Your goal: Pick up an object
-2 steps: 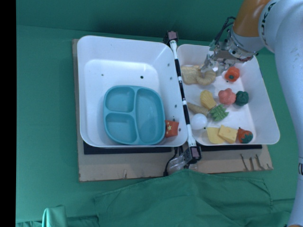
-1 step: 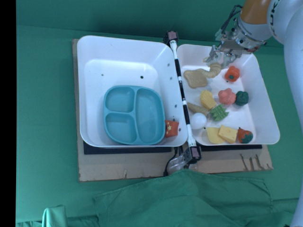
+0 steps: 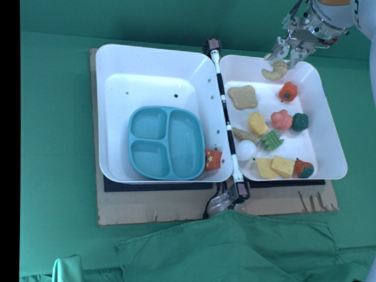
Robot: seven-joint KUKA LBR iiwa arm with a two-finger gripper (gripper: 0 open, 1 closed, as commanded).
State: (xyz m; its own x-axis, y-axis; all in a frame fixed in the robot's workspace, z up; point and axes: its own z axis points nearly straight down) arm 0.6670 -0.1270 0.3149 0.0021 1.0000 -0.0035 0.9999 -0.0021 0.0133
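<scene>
My gripper (image 3: pixel 286 56) hangs over the far edge of the right bin (image 3: pixel 329 140), below the orange-banded wrist. A tan croissant (image 3: pixel 275 71) dangles from its fingertips, its upper end pinched between them, so the gripper is shut on it. The croissant overlaps the bin's back rim and looks raised off the floor. Below it in the right bin lie a toast slice (image 3: pixel 242 97), an orange pepper (image 3: pixel 288 91), a pink piece (image 3: pixel 281 120), a green broccoli (image 3: pixel 300 121) and a yellow cheese wedge (image 3: pixel 257 123).
The left bin (image 3: pixel 117 69) holds a blue divided plate (image 3: pixel 167 143) and a small red block (image 3: pixel 212 158) beside it. A white egg (image 3: pixel 246 150), more cheese pieces (image 3: pixel 276 167) and a red-green fruit (image 3: pixel 304 168) crowd the right bin's near side. A black-and-white bar (image 3: pixel 224 107) divides the bins.
</scene>
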